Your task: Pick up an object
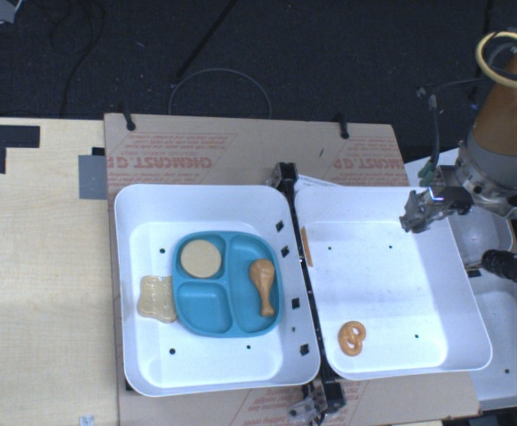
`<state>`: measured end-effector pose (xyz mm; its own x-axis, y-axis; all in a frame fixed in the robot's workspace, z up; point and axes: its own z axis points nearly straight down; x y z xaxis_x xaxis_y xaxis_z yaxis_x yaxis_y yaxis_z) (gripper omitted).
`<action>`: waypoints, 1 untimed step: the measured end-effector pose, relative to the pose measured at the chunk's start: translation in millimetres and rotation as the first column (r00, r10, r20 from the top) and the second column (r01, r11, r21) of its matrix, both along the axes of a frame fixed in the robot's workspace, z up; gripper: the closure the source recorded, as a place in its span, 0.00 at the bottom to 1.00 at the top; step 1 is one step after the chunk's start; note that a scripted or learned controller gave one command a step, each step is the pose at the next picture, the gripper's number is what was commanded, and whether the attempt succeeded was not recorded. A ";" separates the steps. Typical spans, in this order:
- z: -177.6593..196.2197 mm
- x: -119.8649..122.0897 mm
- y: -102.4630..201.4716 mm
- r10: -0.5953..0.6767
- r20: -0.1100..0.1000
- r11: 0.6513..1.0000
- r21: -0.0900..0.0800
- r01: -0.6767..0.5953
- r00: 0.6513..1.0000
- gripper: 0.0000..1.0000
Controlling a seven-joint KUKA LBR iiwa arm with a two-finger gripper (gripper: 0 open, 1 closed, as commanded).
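Hovering claw over right bin's edge, grip state unclear, cardboard lettering mirrored, illegible

Lighting even, bright, from overhead; glaring mildly off white bins; casting soft, faint shadows; dark backdrop staying underexposed; blurring slightly throughout, low resolution.

My one camera sits fixed above the bench and looks down at a slant, far enough back to take in both shallow white plastic bins, the left bin and the right bin, side by side. The brown printed cardboard sheet under them fills the middle, pale wooden bench top runs to the left edge, and dark carpeted floor crosses the top. My grey arm enters from the right edge.
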<state>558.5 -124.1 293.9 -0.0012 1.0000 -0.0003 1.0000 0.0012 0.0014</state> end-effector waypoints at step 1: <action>-8.9 -10.7 54.1 0.003 -0.006 1.000 0.002 -0.003 1.000 1.00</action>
<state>547.8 -70.0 285.0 -0.0039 1.0000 0.0021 1.0000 0.0039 -0.0043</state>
